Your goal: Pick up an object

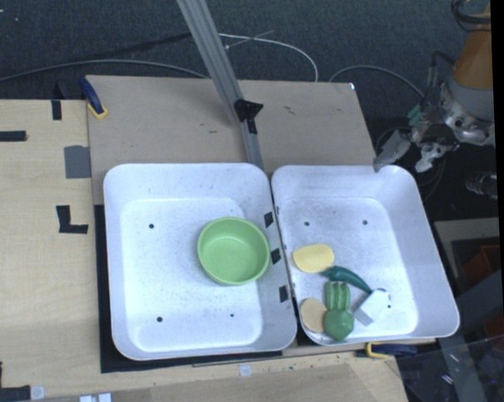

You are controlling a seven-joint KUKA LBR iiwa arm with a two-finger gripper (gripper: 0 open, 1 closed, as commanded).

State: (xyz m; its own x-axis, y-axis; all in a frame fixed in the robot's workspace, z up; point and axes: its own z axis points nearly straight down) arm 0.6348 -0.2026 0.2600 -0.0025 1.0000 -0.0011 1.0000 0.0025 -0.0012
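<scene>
tool (397,150) beyond right bin (403,231) corner, state cannot tell | target yellow piece (313,257) | descend centred, clear of green pepper (337,298)

We see a green bowl (232,251) centred in the left bin (135,193) (gripper (416,147) at two o'clock); toys cluster at five o'clock.

Even overhead light, soft shadows, slight blur.

Fixed overhead slant onto both bins (120,243)
</scene>
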